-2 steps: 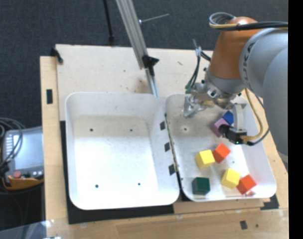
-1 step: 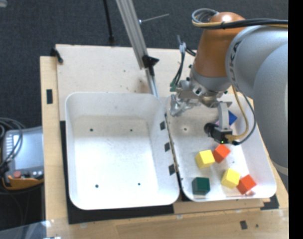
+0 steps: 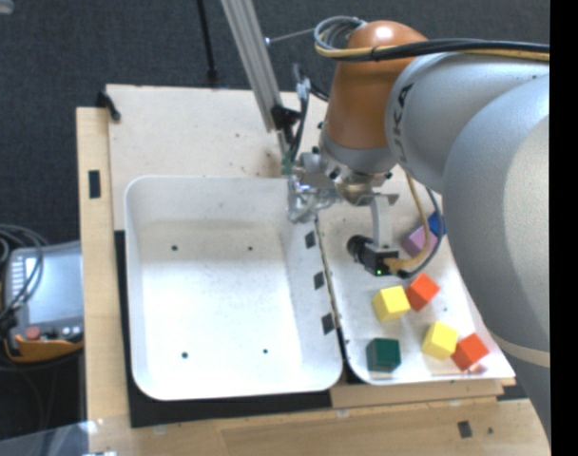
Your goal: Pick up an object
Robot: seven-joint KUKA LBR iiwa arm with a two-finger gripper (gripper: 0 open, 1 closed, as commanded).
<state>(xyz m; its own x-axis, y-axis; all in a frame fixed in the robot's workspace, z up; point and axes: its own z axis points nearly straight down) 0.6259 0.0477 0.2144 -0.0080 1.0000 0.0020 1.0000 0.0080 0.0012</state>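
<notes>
Several small blocks lie in the right bin: a yellow block, an orange block, a second yellow block, a red-orange block, a dark green block, and a purple block beside a blue one under the arm. My gripper hangs over the far end of the rim shared by the two bins, well apart from the blocks. I see nothing held in it.
The left bin shows only a bare white floor with small dark specks. A slanted metal rail rises behind the gripper. The big grey arm covers the right bin's far side.
</notes>
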